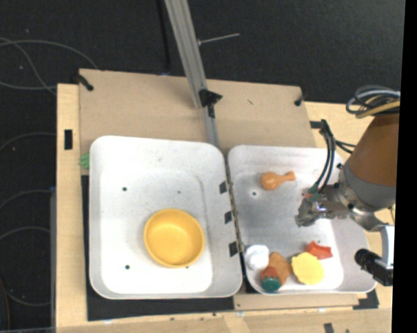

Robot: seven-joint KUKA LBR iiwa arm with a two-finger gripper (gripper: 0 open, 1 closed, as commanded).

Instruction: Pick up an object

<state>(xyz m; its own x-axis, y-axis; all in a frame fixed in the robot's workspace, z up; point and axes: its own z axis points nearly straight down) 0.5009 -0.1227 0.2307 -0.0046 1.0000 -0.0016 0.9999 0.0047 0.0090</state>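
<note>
The right bin [275, 220] holds an orange pear-shaped toy [275, 180] near its back. Along the bin's front lie a white ball [257, 255], an orange carrot-like toy with a green end [276, 271], a yellow round piece [307, 269] and a small red piece [320, 251]. My gripper [308, 214] hangs over the right half of that bin, below the orange wrist band [378, 145]. It stands to the right of the pear toy and above the red piece, touching neither.
The left bin [125, 172] bears a yellow bowl [174, 237] near its front. A metal pole [189, 51] slants up from the bench behind the bins. Black cables run beside the wrist.
</note>
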